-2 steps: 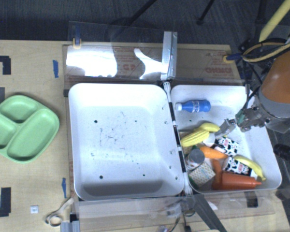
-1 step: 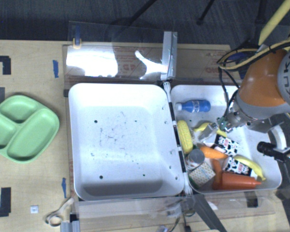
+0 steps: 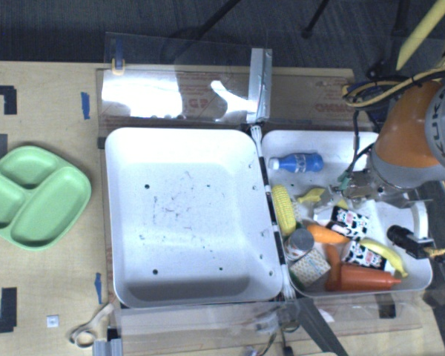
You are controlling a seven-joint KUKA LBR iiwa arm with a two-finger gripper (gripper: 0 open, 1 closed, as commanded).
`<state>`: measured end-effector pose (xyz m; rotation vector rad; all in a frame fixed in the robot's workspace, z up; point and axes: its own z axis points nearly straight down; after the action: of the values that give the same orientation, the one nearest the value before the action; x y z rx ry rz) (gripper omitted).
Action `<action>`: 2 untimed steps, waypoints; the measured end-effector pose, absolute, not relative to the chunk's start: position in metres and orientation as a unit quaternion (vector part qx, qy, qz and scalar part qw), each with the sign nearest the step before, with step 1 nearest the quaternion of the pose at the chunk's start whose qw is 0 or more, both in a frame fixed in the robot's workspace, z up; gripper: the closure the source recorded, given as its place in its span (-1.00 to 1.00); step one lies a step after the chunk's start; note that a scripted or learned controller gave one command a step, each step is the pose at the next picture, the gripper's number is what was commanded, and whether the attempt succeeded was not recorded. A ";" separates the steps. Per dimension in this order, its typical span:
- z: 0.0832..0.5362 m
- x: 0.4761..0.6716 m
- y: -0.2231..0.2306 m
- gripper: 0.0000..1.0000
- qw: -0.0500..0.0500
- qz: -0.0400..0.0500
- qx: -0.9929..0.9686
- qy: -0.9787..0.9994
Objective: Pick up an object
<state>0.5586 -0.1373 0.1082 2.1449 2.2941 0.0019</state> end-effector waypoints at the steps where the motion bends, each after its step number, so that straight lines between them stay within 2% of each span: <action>1: 0.085 0.655 -0.151 -1.00 -0.003 -0.002 0.653 0.757; 2: 0.086 0.617 -0.171 -1.00 0.001 0.001 0.600 0.800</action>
<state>0.6172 -0.1707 0.0858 1.8824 2.5131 0.0017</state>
